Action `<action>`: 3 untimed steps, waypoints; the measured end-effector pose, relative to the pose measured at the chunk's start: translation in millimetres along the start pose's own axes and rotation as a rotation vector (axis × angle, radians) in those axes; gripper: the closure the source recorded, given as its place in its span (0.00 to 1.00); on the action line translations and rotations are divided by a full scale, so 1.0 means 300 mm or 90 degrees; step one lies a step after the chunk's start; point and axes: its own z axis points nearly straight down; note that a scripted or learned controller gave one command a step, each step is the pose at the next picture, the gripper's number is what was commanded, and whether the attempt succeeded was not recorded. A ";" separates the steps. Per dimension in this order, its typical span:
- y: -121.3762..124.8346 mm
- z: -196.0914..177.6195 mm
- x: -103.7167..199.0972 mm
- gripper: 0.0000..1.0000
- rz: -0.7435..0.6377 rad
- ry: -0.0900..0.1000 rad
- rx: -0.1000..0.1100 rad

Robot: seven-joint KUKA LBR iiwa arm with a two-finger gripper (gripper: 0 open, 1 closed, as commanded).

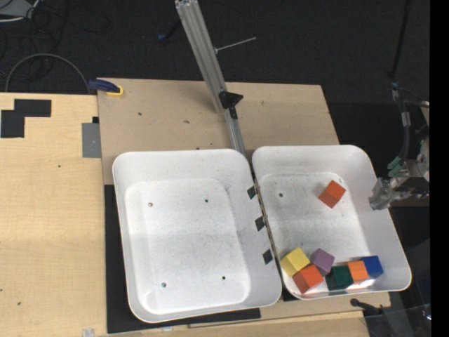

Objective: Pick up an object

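In the right bin [351, 156], an orange block [332, 193] lies alone toward the upper right. A cluster of blocks sits at the bin's near edge: yellow [295, 260], purple [322, 260], red [308, 279], green [339, 277], orange [358, 269] and blue [372, 265]. My gripper [384, 195] is at the right edge of the camera view, just outside the right bin's rim and to the right of the lone orange block. Nothing shows in its grasp.
The left bin [140, 167] stands beside the right one, with black clips [258, 223] along the shared edge. A slanted aluminium bar [207, 62] rises behind the bins. The wooden bench [49, 202] extends to the left.
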 end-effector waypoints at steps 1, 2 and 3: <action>-0.001 -0.030 -0.002 1.00 -0.001 0.000 0.001; -0.001 -0.029 -0.003 0.00 -0.001 0.000 0.002; -0.001 -0.060 -0.004 1.00 -0.004 0.001 0.003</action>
